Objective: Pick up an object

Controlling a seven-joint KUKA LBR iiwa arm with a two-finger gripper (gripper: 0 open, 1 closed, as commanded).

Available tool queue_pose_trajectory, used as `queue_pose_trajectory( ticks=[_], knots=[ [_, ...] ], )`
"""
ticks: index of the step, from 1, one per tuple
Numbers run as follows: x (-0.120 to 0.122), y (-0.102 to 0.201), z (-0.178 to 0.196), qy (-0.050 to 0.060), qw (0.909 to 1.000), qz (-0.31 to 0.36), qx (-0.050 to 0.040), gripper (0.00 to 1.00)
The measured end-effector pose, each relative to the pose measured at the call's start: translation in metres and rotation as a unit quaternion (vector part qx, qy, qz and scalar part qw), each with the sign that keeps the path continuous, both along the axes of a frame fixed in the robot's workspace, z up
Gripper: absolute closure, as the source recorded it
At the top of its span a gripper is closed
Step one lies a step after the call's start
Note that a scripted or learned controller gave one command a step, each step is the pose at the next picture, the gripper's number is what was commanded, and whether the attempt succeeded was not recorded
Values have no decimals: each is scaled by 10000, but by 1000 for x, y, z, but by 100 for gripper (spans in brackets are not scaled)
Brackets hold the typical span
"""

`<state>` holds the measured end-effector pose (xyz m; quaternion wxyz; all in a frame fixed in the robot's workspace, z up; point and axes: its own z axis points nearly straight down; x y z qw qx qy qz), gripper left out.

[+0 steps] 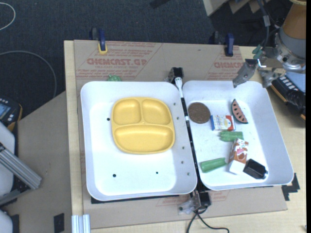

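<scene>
Near-edge item: black rectangular block (pixel 254 169) lies closest to the camera, at the front right corner of the right white bin (pixel 272 108), just beside the carton.
Left white bin (pixel 92 144): holds the yellow three-compartment plastic tray (pixel 143 125), the largest item; rigid, wide and flat, judged a poor fit for a two-finger grasp except at its rim.
Small printed carton (pixel 237 157): brown, red and white, lying aslant at front right; judged light, stiff-walled and crushable; grasp across its narrow sides.
Green cylindrical piece (pixel 213 165): lies left of the carton, apart from other items; judged light and prone to roll; grasp across its middle. Judged the easiest candidate.
Brown round disc (pixel 199 113): lies flat near the bin's left wall; judged thin and hard to get fingers under.
Red watermelon-slice toy (pixel 239 111): lies toward the rear right; curved, judged light and rigid; grasp across its width.
White and red packet (pixel 223 123): touches the small green lumpy piece (pixel 229 136) in front of it; print illegible; crowding judged to hinder a clean grasp.
Gripper (pixel 241 76): hovers over the rear rim of the right bin, clear of all items, holding nothing; finger spacing cannot be determined.
Obscured: arm cut off at the right edge; small green item (pixel 114 78) behind the left bin unidentifiable.
</scene>
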<state>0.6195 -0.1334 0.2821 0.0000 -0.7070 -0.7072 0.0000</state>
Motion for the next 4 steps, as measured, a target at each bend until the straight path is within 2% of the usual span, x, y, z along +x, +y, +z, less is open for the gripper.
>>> queue_pose_trajectory(
  ticks=[1,2,3,4],
  knots=[
    [1,0,11,-19,10000,6,-5,100],
    [20,64,-2,-7,10000,34,11,100],
    [30,141,20,-26,10000,46,16,100],
    [30,204,11,2,10000,37,14,100]
  ],
)
